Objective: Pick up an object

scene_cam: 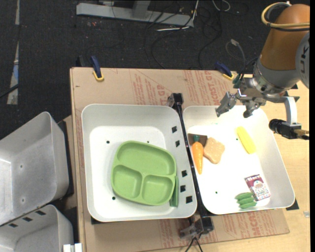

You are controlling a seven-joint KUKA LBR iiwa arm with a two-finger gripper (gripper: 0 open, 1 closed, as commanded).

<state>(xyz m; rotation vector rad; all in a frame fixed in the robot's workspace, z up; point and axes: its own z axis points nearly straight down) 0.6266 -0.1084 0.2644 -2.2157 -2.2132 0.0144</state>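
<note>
Two jaws (237, 108) spread wide — holding nothing — above the right bin (280, 167).

Two shallow white bins side by side on a brown cardboard sheet (128, 83) printed with red lettering: left bin (93, 118) and right bin (281, 162), with a black strip (184, 147) along the seam between them. Clipped to the sheet's far edge, a left clamp (97, 69) and a right clamp (225, 71). Off to the left, a tilted grey tub (29, 157), with a second tub (34, 231) nearer. Beyond the bench, loose cables (167, 44) on dark floor and perhaps a metal bracket (133, 11).
</note>
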